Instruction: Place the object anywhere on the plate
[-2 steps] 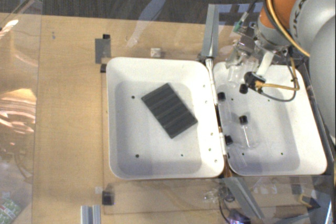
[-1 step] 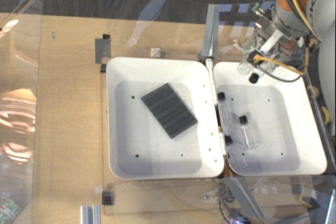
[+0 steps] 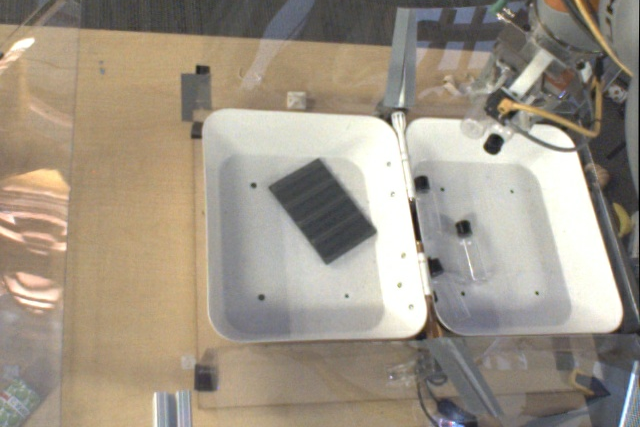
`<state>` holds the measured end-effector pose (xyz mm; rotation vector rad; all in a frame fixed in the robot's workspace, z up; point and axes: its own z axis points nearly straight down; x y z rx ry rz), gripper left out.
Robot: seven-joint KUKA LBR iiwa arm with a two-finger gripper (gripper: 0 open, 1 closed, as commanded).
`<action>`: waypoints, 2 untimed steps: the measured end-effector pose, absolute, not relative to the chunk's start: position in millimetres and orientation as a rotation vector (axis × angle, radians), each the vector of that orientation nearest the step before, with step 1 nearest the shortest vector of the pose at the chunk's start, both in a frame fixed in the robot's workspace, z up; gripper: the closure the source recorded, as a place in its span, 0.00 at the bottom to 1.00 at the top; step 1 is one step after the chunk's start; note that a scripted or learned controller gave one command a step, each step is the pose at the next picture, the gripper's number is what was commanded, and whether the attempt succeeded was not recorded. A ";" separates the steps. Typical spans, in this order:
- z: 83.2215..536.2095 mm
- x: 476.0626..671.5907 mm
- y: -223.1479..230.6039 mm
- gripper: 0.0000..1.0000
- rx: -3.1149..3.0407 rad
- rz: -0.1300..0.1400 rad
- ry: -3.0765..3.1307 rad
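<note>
Camera view, looking down on the bench at a slant. Two shallow white bins sit side by side, their inner rims touching along a hinge-like seam.

The left bin holds a dark ribbed rectangular plate, lying flat and turned at an angle near the bin's middle. This is presumably the target, left clear of the walls so that a drop from above can land anywhere on it.

The right bin holds the object, a small clear vial with a black cap, lying on its side just left of the bin's centre, cap toward the far side. It rests on the bin floor, apart from the walls and well apart from the plate, so the task is not yet begun in effect: the object must first be picked up.

The arm enters at the far right, and its gripper hangs above the far rim of the right bin, amid cables and fittings. Nothing can be seen between its fingers; whether they stand wide or narrow cannot be told at this scale. It is not over the vial, which lies nearer in the scene.

A small pale cube sits on the bench just beyond the far rim of the left bin, outside both containers.
</note>
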<state>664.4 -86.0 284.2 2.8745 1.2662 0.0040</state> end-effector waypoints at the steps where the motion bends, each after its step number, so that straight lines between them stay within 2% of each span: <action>1: 317.1 665.1 -47.1 1.00 2.810 0.005 1.401; 2: 227.3 648.8 -49.9 1.00 2.657 0.002 1.676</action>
